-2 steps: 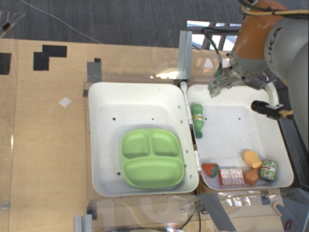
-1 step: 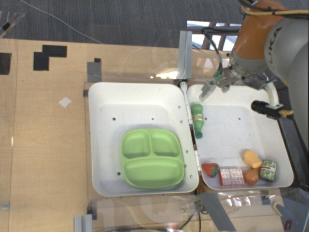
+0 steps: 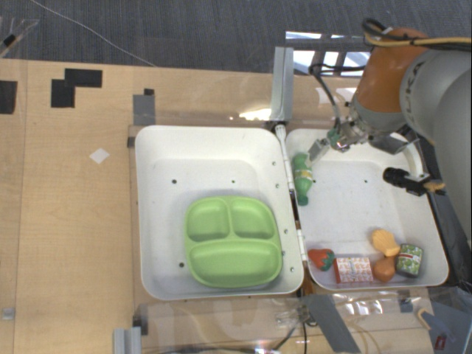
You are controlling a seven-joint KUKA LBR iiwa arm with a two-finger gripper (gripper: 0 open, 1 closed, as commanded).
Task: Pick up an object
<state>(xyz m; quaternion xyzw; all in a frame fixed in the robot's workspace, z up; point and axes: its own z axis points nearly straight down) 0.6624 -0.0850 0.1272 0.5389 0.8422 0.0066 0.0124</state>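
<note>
Green bottle just below-left of the claw (grip state unclear), apart.

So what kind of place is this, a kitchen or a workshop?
Most likely a robotics lab test bench, not a kitchen: a grey arm with an orange band reaches over two shallow white plastic bins, which hold a green divided plastic plate and toy-like food items.

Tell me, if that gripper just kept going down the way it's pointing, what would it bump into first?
Probably bare floor of the right bin. The gripper hangs over its far end, beside the green bottle, though depth is hard to judge.
</note>
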